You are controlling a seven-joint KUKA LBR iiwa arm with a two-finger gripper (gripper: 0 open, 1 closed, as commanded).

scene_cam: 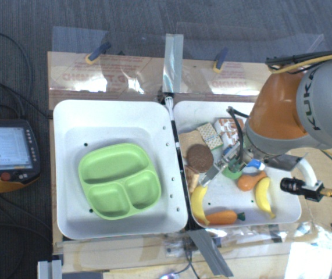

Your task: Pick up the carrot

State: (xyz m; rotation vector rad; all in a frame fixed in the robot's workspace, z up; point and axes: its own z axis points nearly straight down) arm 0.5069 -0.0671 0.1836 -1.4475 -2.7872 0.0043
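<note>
The carrot (222, 217), orange with a dark green stub at its right end, lies flat near the front wall of the right bin (288, 214). My gripper (226, 163) hangs over the middle of that bin, beyond the carrot and a little to its right, apart from it. The arm's orange band (276, 112) rises above the gripper and hides part of the bin's right half.
Around the carrot lie a yellow banana (199, 204) on its left, another banana (263, 195) and a small orange fruit (246, 182) on its right. A brown round cookie (199, 157), a cracker (209, 134) and a snack packet (227, 129) sit farther back. The left bin holds a green divided plate (119, 180).
</note>
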